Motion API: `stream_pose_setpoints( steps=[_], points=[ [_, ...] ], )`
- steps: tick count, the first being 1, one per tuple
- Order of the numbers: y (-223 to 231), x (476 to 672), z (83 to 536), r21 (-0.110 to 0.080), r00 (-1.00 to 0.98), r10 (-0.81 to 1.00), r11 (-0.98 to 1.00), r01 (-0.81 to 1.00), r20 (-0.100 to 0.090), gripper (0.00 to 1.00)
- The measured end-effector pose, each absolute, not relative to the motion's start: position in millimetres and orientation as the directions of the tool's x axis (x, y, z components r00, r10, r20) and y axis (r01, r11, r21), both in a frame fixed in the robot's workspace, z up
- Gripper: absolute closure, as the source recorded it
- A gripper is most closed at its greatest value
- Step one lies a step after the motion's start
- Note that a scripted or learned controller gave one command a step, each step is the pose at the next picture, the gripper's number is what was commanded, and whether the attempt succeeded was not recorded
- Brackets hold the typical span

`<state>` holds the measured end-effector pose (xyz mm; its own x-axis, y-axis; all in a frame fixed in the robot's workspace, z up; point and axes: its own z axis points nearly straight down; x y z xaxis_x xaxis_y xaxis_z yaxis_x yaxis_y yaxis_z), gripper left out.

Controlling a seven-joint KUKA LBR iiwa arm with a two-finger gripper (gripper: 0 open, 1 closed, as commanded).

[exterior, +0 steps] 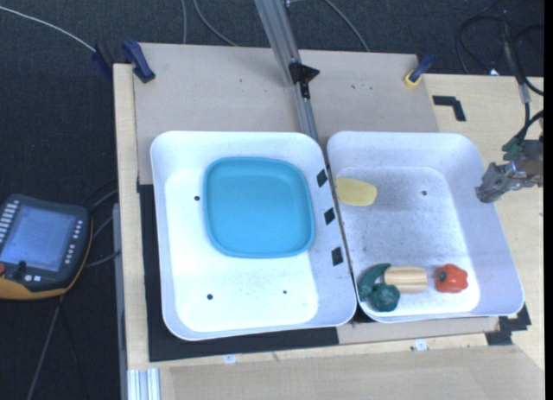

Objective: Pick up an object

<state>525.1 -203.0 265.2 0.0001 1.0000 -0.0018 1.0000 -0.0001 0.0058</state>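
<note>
One gripper (501, 178) is all I am working with, and it is hanging at the right rim of the right bin (406, 143), over the edge and not over any object; I cannot tell from this slanted view how its fingers are standing, and nothing is showing between them. Going outward from it, the yellow piece (355, 192) is lying near the left wall of this bin, well apart from the gripper; along the near wall three things are sitting in a row, the red pepper (449, 279), the tan roll (406, 279) touching it, and the green vegetable (378, 288) at the left end. I am judging them to be light, stiff toy foods with smooth and rather slippery skin; the roll is looking easiest, taken across its narrow middle. The left bin (173, 217) is carrying a blue plate (259, 206), which I am leaving alone.
</note>
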Motion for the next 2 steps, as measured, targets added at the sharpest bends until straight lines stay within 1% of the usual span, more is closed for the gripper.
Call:
stream_pose_setpoints(
  steps=[1,2],
  points=[
    [-156.6,538.3,253.2,0.000,-0.004,1.000,0.004,1.000,0.001,1.00],
    [-108.8,544.1,241.5,0.000,-0.004,1.000,0.004,1.000,0.001,1.00]
  ],
)
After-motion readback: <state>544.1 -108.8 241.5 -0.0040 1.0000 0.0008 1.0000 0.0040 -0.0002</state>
